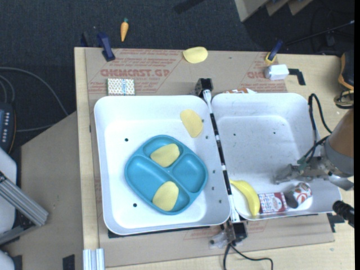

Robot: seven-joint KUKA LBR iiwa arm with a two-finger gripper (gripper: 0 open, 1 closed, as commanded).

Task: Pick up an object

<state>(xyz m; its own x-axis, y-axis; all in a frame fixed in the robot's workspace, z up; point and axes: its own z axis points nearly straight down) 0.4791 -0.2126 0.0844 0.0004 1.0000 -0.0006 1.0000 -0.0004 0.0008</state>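
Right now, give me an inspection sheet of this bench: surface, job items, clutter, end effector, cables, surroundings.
Surface: bench bearing left bin and right bin.
Job's things: banana and red-white can in right bin; blue divided plate with two yellow pieces, plus a yellow piece, in left bin.
Clutter: yellow piece, patterned packet, white block.
End effector: low over right bin by the can, fingers unclear.
Cables: black cable over right bin.
Surroundings: dark floor, toy carrot.
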